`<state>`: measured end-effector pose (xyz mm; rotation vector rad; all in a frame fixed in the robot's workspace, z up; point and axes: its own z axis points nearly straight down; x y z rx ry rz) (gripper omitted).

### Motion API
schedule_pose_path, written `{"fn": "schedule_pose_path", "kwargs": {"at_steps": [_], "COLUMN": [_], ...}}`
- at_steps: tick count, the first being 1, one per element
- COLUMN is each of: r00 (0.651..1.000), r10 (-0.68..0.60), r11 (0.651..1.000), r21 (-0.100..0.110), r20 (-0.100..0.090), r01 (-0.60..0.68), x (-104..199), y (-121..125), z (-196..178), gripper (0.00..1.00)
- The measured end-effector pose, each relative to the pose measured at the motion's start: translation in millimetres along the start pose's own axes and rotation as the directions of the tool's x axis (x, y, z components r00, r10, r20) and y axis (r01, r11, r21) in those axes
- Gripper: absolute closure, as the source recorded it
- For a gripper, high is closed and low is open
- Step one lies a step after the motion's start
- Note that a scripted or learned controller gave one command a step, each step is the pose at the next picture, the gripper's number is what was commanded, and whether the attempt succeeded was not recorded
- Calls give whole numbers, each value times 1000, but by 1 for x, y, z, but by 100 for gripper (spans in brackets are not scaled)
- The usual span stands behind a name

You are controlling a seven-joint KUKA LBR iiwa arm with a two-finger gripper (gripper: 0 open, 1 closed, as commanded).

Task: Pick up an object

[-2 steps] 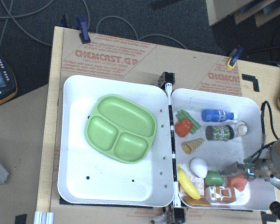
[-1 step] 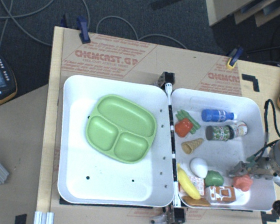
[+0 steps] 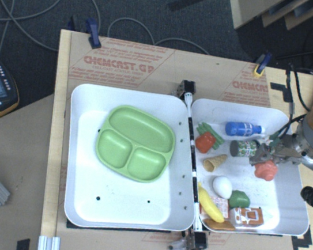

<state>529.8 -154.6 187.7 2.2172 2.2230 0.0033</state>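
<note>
— Green is what catches my eye first: what is that on the left side of the frame?
— A green divided plate [image 3: 136, 143], three compartments, lying in the left bin [image 3: 76, 197]. A few dark specks dot the white floor of the bin below it.
— And the right bin [image 3: 288, 217]?
— Crowded. Near its top lies a blue bottle [image 3: 242, 129] on its side. Left of centre sits a red pepper [image 3: 204, 142] with a green stem, and just below it a tan cone [image 3: 216, 161]. Lower down come a white egg [image 3: 222, 187], a green pepper [image 3: 239, 198] just beside it, a yellow banana [image 3: 211, 205] along the bin's left wall, and an orange and white carton [image 3: 247, 216] at the lower edge.
— Where is the arm?
— Reaching in from the right of the frame, over the counter [image 3: 56, 135]. Its end effector [image 3: 259, 152] sits in the upper middle of the right bin, against a dark can [image 3: 244, 148] lying sideways.
— Clenched on that can?
— I cannot tell; the tip is too cluttered. A red strawberry [image 3: 265, 170] lies just below it
</note>
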Motion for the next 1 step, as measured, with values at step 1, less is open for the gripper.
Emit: {"fn": "schedule_pose_path", "kwargs": {"at_steps": [1], "r00": [1000], "r10": [0], "r11": [1000], "r21": [1], "r20": [0], "r01": [0], "x": [67], "y": [41], "z": [-31], "gripper": [100]}}
